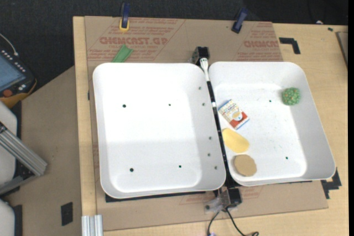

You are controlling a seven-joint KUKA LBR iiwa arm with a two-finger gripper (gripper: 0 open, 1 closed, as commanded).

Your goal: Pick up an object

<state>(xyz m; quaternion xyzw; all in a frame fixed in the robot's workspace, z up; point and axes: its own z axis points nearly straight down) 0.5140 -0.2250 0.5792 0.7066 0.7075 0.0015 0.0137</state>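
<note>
Four small objects wait in the right-hand shallow white plastic bin (310,135); the left-hand white bin (110,119) sits beside it on the cardboard-covered surface (166,36). A small white, red and blue printed packet (233,113), its long axis running from upper left to lower right, a yellow oval piece (236,141) and a round tan disc (244,165) crowd the dividing wall, where a grasp might snag or slip. A fuzzy green ball (291,96) could roll away.

bench (166,36): brown board lying flat, printed red lettering showing | left white bin (110,135) and right white bin (310,135) sitting on it, touching side by side | two blue clamps (125,14) gripping its far edge | green tape strip (121,53) sticking near left bin
</note>
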